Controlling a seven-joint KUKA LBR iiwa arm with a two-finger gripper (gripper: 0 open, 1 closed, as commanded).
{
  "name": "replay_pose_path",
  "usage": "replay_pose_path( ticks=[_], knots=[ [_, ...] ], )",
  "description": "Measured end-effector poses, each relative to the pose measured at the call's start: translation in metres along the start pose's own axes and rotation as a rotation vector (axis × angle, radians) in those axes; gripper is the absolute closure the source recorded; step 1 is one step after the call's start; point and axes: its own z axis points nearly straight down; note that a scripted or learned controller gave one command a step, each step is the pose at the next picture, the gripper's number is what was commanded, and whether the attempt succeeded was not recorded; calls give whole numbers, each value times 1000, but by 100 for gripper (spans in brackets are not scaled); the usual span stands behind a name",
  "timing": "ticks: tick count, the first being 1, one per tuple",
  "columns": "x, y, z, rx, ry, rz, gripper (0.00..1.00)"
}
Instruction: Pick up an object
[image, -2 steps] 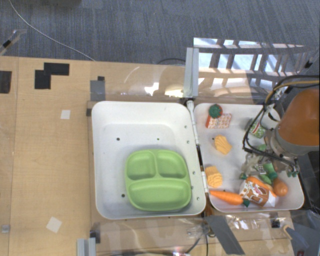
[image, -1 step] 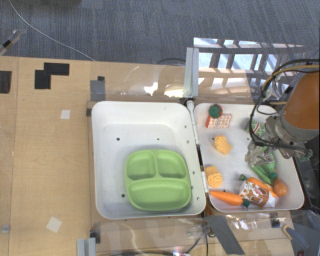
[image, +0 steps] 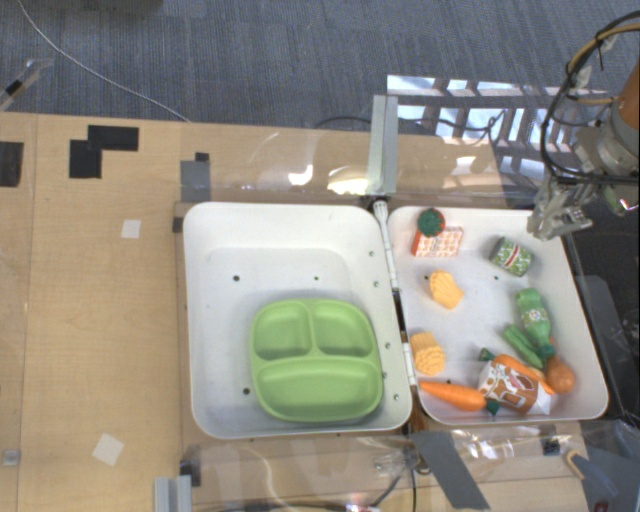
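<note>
We cannot tell how the jaws stand; the gripper (image: 560, 215) hangs over the far right rim of the right bin (image: 590, 330), holding nothing we can see. Inside that bin, the can (image: 511, 257) lies nearest it, the carrot (image: 452, 396) at the near edge. The green tray (image: 316, 360) sits in the left bin (image: 210, 300).

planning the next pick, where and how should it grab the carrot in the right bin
Grip the carrot mid-body from above, jaws closing across its narrow width. It lies flat along the near wall of the right bin, its right end against the carton, so the left half is freer.
</note>
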Motion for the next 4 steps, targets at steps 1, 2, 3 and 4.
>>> replay_pose_path(
  ticks=[1, 2, 3, 4],
  knots=[
    [-47, 11, -81, -5, 5, 152, 100],
    [-25, -32, 95, -18, 15, -352, 100],
    [-46, 4, -66, -2, -2, -118, 100],
    [-29, -35, -56, -10, 7, -502, 100]
  ],
)
